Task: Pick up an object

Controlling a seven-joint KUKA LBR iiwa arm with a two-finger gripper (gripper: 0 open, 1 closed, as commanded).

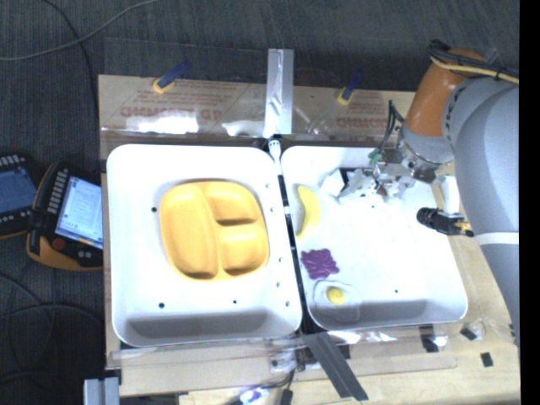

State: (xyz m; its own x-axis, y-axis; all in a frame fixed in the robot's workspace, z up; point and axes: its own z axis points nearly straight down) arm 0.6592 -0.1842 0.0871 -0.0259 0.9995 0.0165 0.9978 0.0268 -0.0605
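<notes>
Nearest in the right bin (439, 298): egg (335, 294), then grapes (319, 263), then banana (306, 208) by the divider. Yellow tray (213, 229) sits in the left bin (135, 310). Farther back, jaws (381, 182) hover low; can't tell their spread.

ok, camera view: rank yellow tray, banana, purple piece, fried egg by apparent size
1. yellow tray, by far the largest
2. banana
3. purple piece
4. fried egg

The purple piece and the fried egg look close in size, so their order is unsure.
</notes>
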